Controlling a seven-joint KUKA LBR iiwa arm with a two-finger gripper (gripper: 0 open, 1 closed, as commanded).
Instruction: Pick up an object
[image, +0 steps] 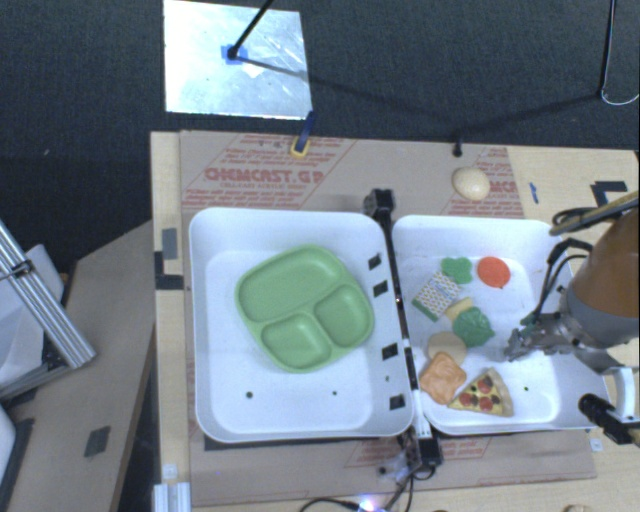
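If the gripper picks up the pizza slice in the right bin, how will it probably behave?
The pizza slice looks like moulded toy food, so probably stiff and light. It lies flat, so it seems unlikely to roll. Its low profile may make it hard to grasp.

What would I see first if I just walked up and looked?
Probably the big green divided plate lying alone in the left bin. Next, the heap of toy food in the right bin: a pizza slice at the front, an orange-red round piece at the back. The gripper sits low beside them, on their right.
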